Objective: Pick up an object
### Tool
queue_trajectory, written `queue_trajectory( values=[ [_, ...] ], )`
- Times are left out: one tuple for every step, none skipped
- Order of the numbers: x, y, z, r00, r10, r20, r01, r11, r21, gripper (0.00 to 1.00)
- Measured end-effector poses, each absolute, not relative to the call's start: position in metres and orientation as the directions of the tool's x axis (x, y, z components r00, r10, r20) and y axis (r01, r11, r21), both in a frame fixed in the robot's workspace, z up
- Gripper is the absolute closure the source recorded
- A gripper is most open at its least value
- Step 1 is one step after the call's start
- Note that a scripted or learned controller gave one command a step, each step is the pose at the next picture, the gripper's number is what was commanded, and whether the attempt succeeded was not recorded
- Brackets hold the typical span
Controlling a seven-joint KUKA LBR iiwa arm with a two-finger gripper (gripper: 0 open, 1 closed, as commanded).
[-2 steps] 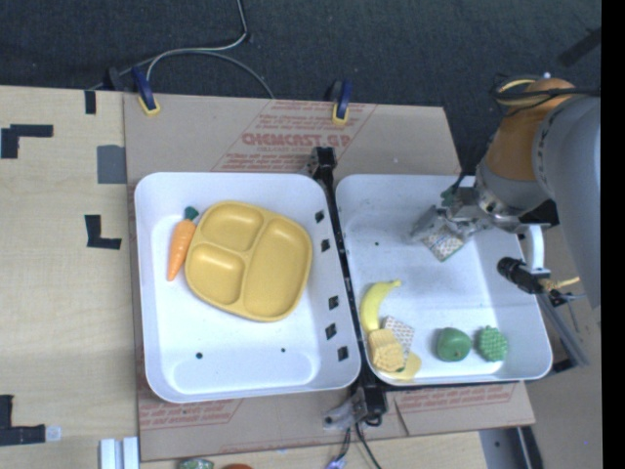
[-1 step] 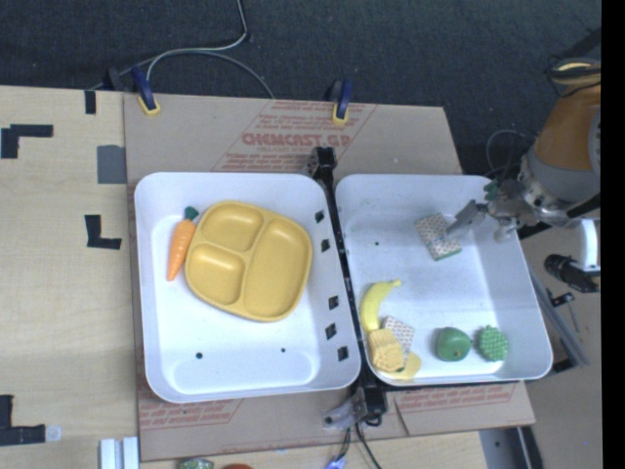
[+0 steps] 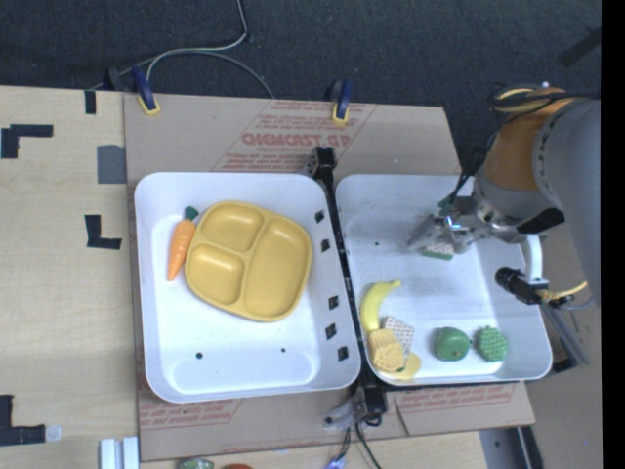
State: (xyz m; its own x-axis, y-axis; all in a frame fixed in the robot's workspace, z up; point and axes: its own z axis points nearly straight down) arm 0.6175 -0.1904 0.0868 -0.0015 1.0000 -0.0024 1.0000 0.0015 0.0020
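While my claw (image 3: 441,234) hangs low over the upper part of the right bin (image 3: 391,195), I cannot tell whether it is apart or together; from this slant it is a grey blur of metal. Something small and pale green (image 3: 438,252) sits just under it, but it is too small and blurred to name, and nothing tells me I am gripping it.

The things I could clearly pick lie along the near side of the same bin: a banana (image 3: 377,301), a waffle-patterned biscuit (image 3: 390,344) touching it, a green apple (image 3: 450,344) and a knobbly green ball (image 3: 491,344) just beside the apple. All of these are well apart from my claw. In the left bin (image 3: 156,262) a yellow divided plate (image 3: 247,260) lies with a carrot (image 3: 180,246) against its edge.

My worry is that I close on bare bin floor or only clip the edge of that pale scrap, which would skid away. If I shift toward the apple and ball, they sit so close that one could nudge the other and roll. The banana and biscuit overlap, so a grab there may catch both or neither.
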Motion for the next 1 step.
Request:
queue_trajectory(
  values=[
    [0.6587, -0.1638, 0.0864, -0.002, 1.000, -0.002, 1.000, 0.002, 0.005, 0.00]
  ],
)
